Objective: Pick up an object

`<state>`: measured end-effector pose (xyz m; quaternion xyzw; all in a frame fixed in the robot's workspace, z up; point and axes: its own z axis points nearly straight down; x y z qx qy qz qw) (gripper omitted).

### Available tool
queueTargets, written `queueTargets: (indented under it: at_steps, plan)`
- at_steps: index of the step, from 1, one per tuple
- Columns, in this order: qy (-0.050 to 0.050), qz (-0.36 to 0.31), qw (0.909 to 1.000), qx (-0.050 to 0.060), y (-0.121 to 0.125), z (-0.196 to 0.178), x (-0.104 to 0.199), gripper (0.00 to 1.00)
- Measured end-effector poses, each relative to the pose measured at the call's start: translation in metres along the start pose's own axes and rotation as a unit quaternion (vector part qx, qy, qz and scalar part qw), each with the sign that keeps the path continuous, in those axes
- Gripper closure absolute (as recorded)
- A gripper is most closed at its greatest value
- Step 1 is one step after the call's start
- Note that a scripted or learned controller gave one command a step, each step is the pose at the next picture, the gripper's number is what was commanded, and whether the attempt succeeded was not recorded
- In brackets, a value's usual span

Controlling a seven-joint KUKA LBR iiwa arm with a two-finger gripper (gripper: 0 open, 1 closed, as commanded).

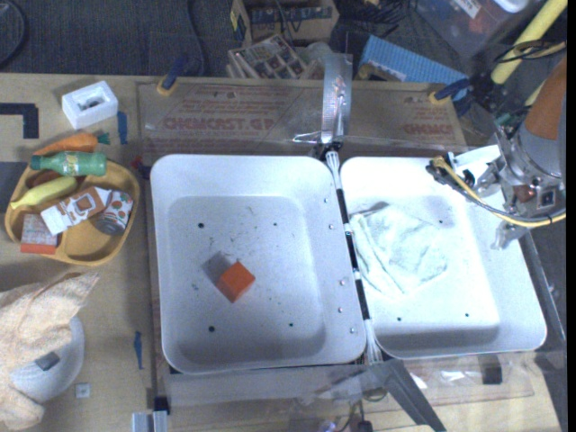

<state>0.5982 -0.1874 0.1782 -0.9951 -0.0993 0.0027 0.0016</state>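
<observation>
An orange cube [238, 281] lies in the left white bin [180, 187], a little left of its middle, casting a dark shadow at its upper left. A crumpled white cloth [401, 247] is spread over the floor of the right white bin [513, 322]. My gripper [508, 229] hangs at the right rim of the right bin, beyond the cloth's right side and far from the cube. The grey wrist [529, 185] with its yellow cables sits just above it.
A yellow bowl [83, 246] of toy food and a green bottle stands left of the bins. A small white box [90, 103] sits at the back left. A beige cloth [40, 331] lies at the front left. A clear panel [234, 115] lies behind the bins.
</observation>
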Motion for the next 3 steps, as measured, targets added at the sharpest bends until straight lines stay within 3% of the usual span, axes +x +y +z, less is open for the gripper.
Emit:
queueTargets:
  at_steps: [1, 2, 3]
  plan:
    - [0.002, -0.063, 0.998, -0.002, 0.005, -0.045, 0.023, 0.0]
    - [0.001, 0.001, 1.0, 0.0, 0.03, -0.007, -0.04, 0.0]
    - [0.001, 0.0, 1.0, 0.0, 0.019, -0.005, -0.088, 0.0]
